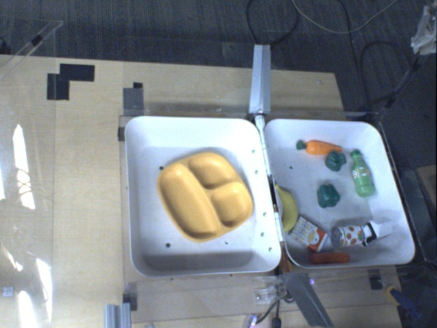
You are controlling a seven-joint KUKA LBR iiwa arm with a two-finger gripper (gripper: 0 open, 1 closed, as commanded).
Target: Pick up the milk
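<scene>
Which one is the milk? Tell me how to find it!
Look in the right bin, along its near edge. The milk is the small carton lying beside the yellow banana. It's the only boxy thing there; the bottle next to it is round.

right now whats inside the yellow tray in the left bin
Nothing visible: the yellow tray in the left bin has three bare compartments. Whatever lies beneath the tray is covered.

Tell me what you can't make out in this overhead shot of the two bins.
- Milk carton: its print is too small and blurred to read.
- Banana: its left side is hidden by the rim between the bins.
- Red item at the right bin's front wall: too small to identify.
- Can-like container: label blurred.
</scene>
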